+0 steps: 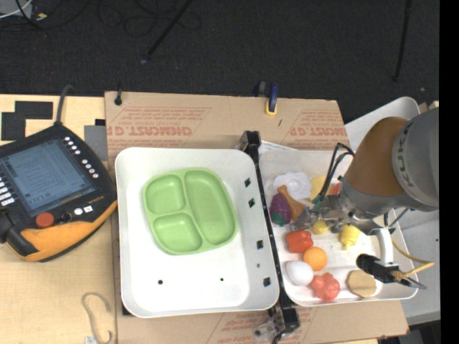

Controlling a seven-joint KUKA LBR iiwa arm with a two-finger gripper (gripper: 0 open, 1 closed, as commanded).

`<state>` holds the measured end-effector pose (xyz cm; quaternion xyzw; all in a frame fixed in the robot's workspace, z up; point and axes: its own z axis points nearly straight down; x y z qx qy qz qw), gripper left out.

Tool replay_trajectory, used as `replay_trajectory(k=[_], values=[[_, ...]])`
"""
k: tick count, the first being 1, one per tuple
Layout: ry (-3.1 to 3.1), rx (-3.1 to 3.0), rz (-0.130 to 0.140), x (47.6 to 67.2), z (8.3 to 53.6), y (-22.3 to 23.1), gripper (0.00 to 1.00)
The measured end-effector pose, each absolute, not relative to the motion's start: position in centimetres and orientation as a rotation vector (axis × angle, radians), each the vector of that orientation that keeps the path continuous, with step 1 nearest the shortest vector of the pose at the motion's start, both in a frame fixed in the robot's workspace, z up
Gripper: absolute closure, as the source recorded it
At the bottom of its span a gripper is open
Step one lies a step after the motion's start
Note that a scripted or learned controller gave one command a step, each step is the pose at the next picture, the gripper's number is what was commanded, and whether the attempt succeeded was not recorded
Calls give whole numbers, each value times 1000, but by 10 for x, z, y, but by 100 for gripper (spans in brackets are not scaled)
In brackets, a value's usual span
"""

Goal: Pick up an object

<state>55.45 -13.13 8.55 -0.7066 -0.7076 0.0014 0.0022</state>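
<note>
The left bin (136, 278) is white and carries a light green divided plate (190, 211). The right bin (301, 170) is white too, with a purple piece (280, 208), a red piece (299, 241), an orange ball (315, 258), a white egg shape (299, 272), a pinkish-red lump (326, 287), a tan piece (362, 284) and yellow pieces (349, 235). The arm (401, 167) is grey with an orange-brown band. The tabletop (50, 292) is pale tan cardboard; the sheet at the far side bears red lettering (152, 130). At far left lies a black pendant (50, 192) with an orange edge.
</note>
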Motion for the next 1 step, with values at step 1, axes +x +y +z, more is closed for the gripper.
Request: replay_trajectory(k=[1], values=[[-2213, -2223, 2, 554, 97, -133, 100]])
